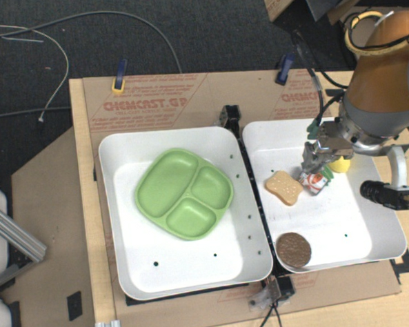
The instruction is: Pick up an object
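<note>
The arm (378, 66) comes in from the 3 o'clock side and hangs over the right bin (375, 245), its hand (316, 161) lowered toward the bin's upper middle. Whether the hand is released or clenched cannot be told from this slanted view, and nothing can be seen caught in it.

Directly under the hand, touching or nearly touching its tip, lies a small red-and-white object (316, 181); its exact kind is too small to make out. A yellow object (340, 164) peeks out just at 3 o'clock of the hand, partly covered by the wrist. A tan slice of toy bread (283, 188) lies just at 8 o'clock of the hand, close beside the red-and-white object. A round brown disc, like a cookie (293, 249), sits at the bin's near edge, at about 7 o'clock of the hand and well apart from it.

The left bin (128, 268) holds a green divided plate (184, 194), lying flat in its middle, at 9 o'clock of the hand. Both bins rest on a cardboard-covered worktop (90, 221).
</note>
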Controlling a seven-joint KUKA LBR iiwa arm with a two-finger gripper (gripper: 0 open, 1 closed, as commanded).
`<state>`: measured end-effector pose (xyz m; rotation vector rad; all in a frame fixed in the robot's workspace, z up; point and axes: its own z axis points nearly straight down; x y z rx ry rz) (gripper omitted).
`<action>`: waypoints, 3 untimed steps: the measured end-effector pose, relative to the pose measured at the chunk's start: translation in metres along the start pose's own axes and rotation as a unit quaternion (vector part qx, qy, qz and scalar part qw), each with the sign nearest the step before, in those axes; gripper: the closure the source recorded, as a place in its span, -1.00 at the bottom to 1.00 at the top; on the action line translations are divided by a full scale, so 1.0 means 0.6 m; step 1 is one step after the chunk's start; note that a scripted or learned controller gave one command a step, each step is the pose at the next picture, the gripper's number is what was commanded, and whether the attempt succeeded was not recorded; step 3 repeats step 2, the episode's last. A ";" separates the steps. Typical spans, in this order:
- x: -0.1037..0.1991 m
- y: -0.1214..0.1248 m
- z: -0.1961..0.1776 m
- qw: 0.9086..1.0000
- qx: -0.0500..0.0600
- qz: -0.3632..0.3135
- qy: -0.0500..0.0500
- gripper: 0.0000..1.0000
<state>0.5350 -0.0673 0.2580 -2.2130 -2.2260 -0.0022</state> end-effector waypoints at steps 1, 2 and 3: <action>0.099 -0.010 0.004 1.000 0.001 -0.001 0.000 1.00; 0.196 0.005 0.029 1.000 0.002 0.000 0.000 1.00; 0.196 0.005 0.029 1.000 0.002 0.000 0.000 1.00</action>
